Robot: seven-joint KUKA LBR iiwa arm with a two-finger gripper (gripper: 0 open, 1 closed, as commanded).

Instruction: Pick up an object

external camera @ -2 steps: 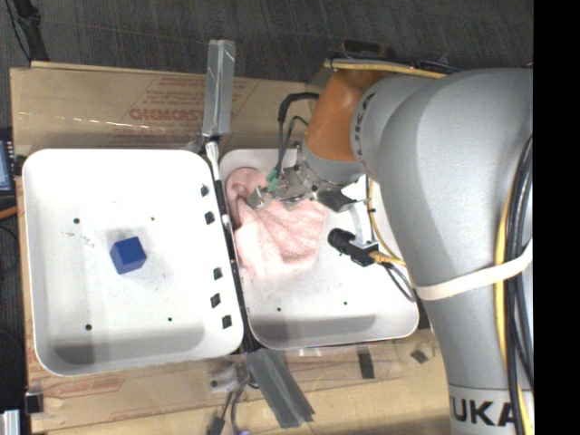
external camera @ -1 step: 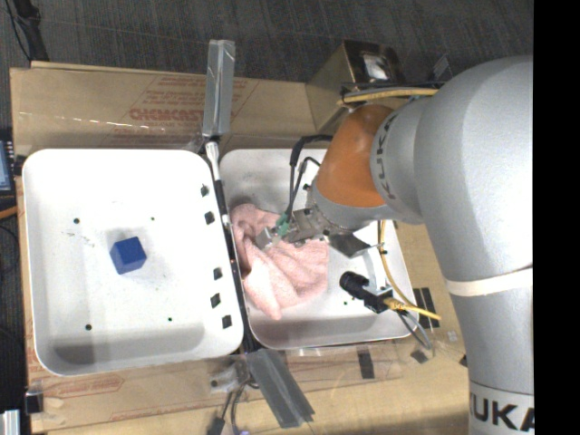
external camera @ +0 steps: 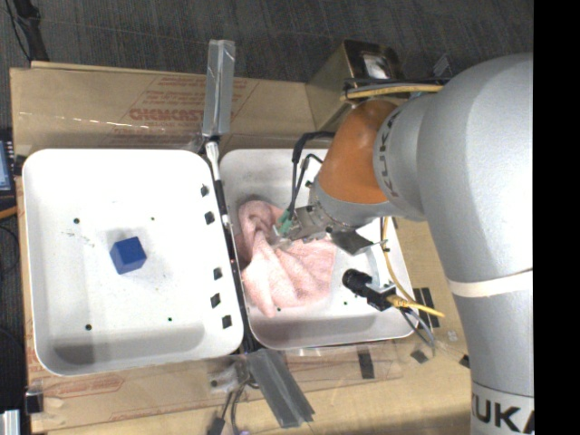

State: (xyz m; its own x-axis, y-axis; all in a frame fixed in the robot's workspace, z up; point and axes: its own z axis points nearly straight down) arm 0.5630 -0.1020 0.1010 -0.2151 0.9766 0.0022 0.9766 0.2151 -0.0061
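Tool (external camera: 288, 228) sits low in the right bin (external camera: 272, 329), down on the pink cloth (external camera: 290, 275); whether it's clenched, released or grasping the fabric, can't tell, since the wrist and orange band hide it. Cloth is bunched against the bin's left wall, so the arm (external camera: 471, 152) has tucked in close to the divider to reach it. Likely pick target, judging by pose. Blue cube (external camera: 129, 254) lies alone in the left bin (external camera: 54, 352), well apart, untouched. Both bins rest on cardboard over the worktop (external camera: 109, 98).
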